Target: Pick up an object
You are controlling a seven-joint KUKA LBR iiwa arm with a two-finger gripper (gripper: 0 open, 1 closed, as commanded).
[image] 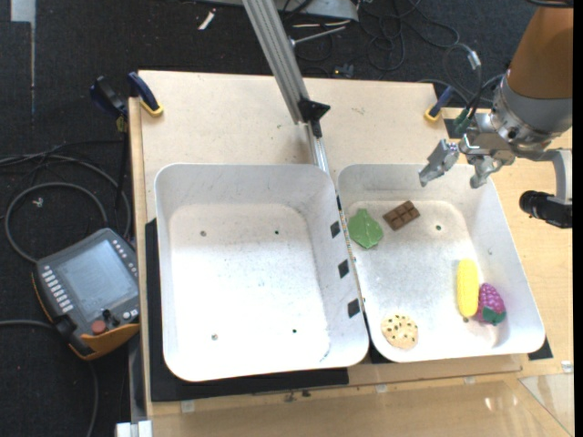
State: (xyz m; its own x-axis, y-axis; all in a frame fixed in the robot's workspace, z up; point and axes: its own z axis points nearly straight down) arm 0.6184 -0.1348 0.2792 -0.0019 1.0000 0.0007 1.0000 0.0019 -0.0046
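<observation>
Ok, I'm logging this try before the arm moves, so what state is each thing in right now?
gripper: open, holding nothing, above the right bin's far rim
green leaf: lying flat, right bin, untouched
chocolate piece: lying flat beside the leaf
corn cob: lying on its side, touching the grapes
purple grapes: resting near the right wall
cookie: lying flat, near corner

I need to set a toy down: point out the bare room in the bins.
The left bin has its whole floor free. In the right bin, the middle is bare, between the green leaf, the cookie and the corn. It is crowded where the corn touches the grapes.
</observation>
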